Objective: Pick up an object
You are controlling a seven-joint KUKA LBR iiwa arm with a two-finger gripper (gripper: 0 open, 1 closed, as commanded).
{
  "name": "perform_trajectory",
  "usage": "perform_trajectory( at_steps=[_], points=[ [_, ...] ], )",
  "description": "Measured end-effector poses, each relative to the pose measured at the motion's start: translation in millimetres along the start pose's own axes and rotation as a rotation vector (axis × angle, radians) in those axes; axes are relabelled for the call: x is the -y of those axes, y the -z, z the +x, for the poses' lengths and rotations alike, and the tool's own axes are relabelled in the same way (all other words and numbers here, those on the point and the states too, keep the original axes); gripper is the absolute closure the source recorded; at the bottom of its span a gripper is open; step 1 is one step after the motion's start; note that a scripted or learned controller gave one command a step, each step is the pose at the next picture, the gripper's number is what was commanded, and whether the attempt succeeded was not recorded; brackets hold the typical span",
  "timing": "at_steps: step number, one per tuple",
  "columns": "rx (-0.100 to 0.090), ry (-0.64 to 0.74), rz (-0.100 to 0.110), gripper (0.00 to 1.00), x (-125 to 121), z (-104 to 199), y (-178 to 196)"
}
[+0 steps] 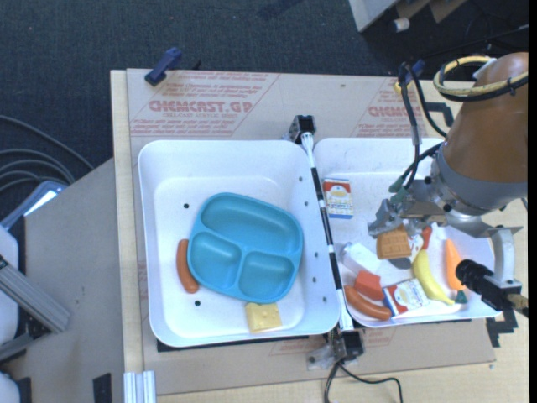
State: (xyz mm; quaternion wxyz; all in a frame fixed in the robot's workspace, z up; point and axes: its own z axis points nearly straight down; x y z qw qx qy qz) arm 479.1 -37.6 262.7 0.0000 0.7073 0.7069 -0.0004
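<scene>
The likeliest target is the brown toast-like piece [392, 245], lying in the right bin [361, 154] directly under the gripper [398, 222]. It reads as roughly square, with no marked long axis, so approach angle probably matters little. The gripper sits just above and touching or nearly touching its upper edge; contact cannot be confirmed. Whether the gripper is wide or narrow cannot be told, as the metal wrist parts mask that area.

Taking the toast-like piece as landmark: the banana [428, 277] lies just to its lower right, long axis running top to bottom with a curve; an orange carrot-like piece [452, 263] lies beyond the banana. A sausage [367, 301] and a small red-and-white packet [406, 295] lie below it. A red-and-white carton [338, 198] lies to its upper left, apart.

Further left, the left bin [155, 175] holds a blue divided plate [244, 248], a second sausage [186, 267] beside it, and a yellow cheese wedge [263, 316].

The arm [487, 133] covers the right bin's right portion; contents there are hidden.
</scene>
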Motion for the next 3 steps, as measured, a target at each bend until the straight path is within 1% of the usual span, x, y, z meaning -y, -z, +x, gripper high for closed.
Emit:
perform_trajectory(
  at_steps=[1,2,3],
  points=[
    [-0.002,0.001,0.003,1.00,0,38,-7],
    [-0.001,0.001,0.000,1.00,0,69,-4],
    [-0.001,0.000,0.003,1.00,0,69,-34]
  ],
)
